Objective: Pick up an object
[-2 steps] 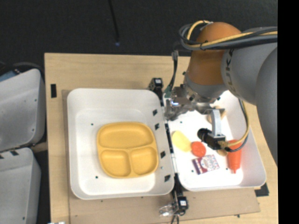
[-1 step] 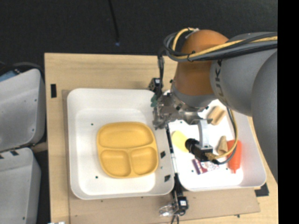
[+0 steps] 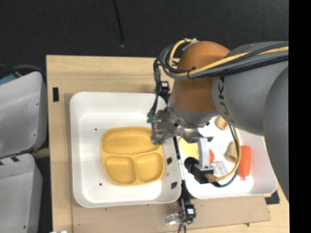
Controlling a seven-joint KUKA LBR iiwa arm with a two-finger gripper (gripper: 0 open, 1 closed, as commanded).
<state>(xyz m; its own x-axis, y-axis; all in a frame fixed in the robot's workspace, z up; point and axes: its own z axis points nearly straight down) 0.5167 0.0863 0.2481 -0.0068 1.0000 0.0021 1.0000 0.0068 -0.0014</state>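
The grey arm (image 3: 243, 91) with its orange band (image 3: 199, 76) reaches in from the right and hangs over the seam between the two white bins, its pincer (image 3: 158, 132) down at the right edge of the left bin (image 3: 85, 144). In that bin lies a yellow divided tray (image 3: 131, 155), with one long compartment along its far side and two smaller ones along its near side, flat on the bin floor and somewhat right of centre. The pincer sits right at the tray's upper right corner, over or against the rim of the long compartment; from this slant it looks to be touching the rim, but the dark metal there is too blurred to be sure, and whether its tips are apart or together cannot be told. The tray does not look lifted. The right bin (image 3: 260, 178) is largely hidden under the arm; in what shows of it there is an orange-red object (image 3: 245, 161) standing near the right wall, a tan piece (image 3: 231, 153) just beside it, a small patterned packet (image 3: 218, 168) nearer the middle, and a pale yellow patch (image 3: 188, 148) close to the dividing wall. Both bins rest on a light wooden surface (image 3: 58, 76).
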